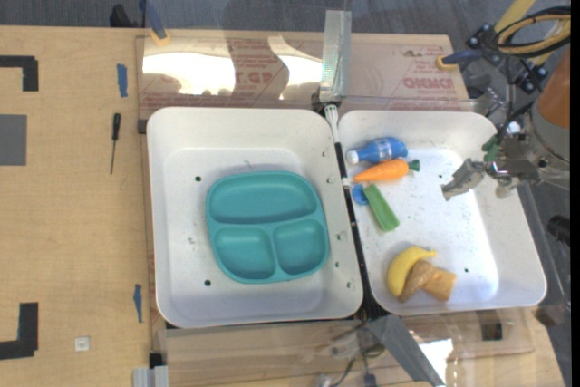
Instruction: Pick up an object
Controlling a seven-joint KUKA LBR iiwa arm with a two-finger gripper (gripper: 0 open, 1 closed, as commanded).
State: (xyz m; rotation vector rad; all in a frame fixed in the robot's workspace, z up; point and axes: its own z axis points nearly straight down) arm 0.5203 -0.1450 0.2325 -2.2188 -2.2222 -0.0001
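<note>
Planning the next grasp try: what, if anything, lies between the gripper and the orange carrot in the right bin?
Nothing visible does. The gripper hangs over the right bin near its right side, and bare bin floor lies between it and the carrot. The blue bottle and green piece flank the carrot.

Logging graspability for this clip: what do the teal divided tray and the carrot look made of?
Teal tray: likely moulded plastic, matte to semi-gloss; uniform colour, rounded compartment edges. Carrot: probably a plastic toy; even saturated orange, smooth surface, small green tip. Neither can be confirmed from this view.
</note>
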